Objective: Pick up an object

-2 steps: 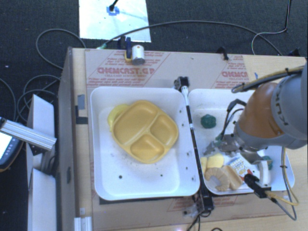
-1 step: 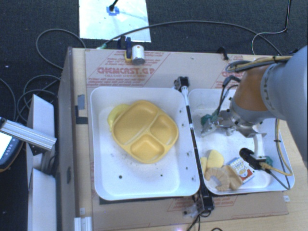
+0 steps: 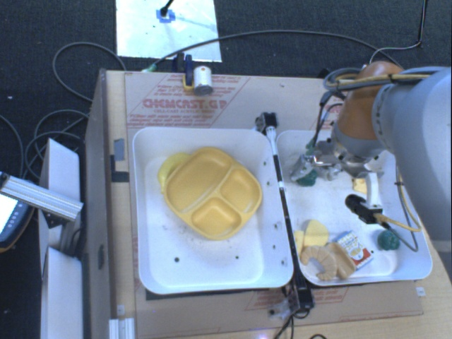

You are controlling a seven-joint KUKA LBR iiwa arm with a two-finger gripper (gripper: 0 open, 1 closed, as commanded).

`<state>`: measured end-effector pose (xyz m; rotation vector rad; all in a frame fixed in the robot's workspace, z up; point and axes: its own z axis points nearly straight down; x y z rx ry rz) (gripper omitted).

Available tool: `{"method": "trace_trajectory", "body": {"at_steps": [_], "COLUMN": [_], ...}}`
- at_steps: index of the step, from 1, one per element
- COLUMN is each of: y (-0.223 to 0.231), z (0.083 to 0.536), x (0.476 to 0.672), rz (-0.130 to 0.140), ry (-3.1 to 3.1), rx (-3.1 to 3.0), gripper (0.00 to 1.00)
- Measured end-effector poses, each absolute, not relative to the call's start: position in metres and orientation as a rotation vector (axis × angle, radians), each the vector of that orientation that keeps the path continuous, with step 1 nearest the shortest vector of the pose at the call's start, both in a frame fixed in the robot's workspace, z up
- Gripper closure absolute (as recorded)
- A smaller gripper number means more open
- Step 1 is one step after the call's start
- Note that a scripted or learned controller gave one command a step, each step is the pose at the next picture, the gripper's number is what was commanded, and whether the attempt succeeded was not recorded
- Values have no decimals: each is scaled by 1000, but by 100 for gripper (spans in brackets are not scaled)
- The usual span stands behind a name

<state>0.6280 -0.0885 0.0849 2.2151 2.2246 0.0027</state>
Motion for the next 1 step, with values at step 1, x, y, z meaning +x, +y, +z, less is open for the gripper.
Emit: {"method": "trace_trajectory", "body": {"at_steps": [1], "y": [-89], "z": [96], "x": [629], "rz": [4], "ry": [2227], "rx": [2210], "gripper": [100]}}
